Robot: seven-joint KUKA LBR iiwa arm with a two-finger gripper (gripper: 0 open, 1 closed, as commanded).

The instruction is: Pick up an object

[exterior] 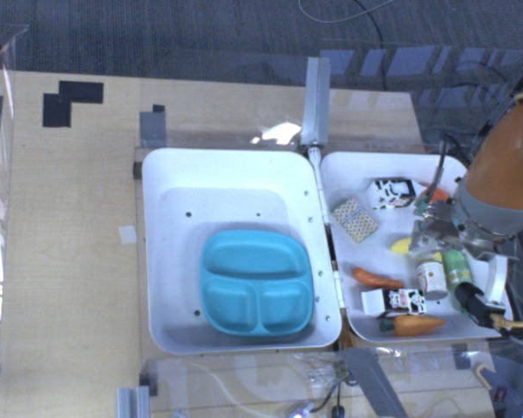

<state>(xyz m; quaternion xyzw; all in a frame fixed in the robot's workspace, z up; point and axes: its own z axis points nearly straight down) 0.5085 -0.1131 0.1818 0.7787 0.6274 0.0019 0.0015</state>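
1. Tabletop (70,259): pale wood, filling the left and centre of the frame, bearing two white bins side by side.
2. Left bin (170,190): centre of frame, holding one blue divided plate (256,280) in its lower half.
3. Right bin (357,168): right of centre, holding the small items.
4. Arm (504,177): grey with an orange band, entering from the right edge, over the right bin.
5. Hand (431,229): lowered at the middle right of the right bin; its opening and whether it has hold of anything cannot be told.
6. Items in the right bin:
   - Checkered pad (356,219), upper left.
   - Black-and-white cow toy (392,193), top.
   - Carrot (376,279), lower centre.
   - Small can (432,279) and green bottle (456,268), just below the hand.
   - Orange piece (414,325), bottom edge.
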